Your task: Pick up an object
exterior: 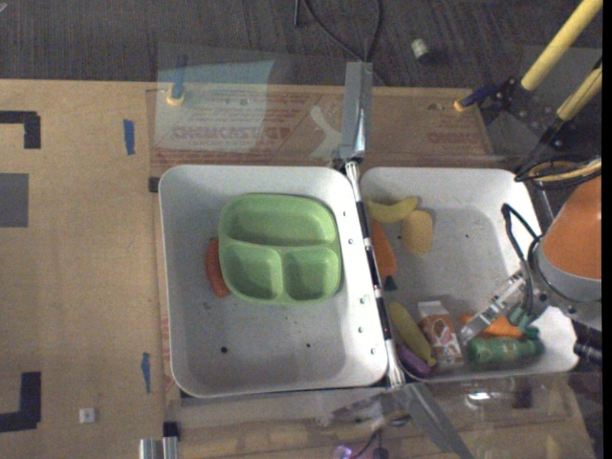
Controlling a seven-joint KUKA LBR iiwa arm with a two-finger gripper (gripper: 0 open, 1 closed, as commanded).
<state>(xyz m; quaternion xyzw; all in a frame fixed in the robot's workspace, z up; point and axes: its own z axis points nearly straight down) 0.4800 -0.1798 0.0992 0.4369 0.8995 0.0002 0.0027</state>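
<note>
Grey arm (574, 280) with a broad rounded orange band above the wrist, pale grey collar beneath it, black cable (513, 232) looping alongside, slim silver metal gripper (499, 306) with dark fittings at its base

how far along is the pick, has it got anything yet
Done: the arm has reached into the right bin, and its gripper sits low at the cluster by the near wall, next to the carrot and green bottle. In hand: nothing visibly; whether it grips anything can't be told. Left: closing on one item and lifting it clear. The green tray lies in the left bin.
</note>
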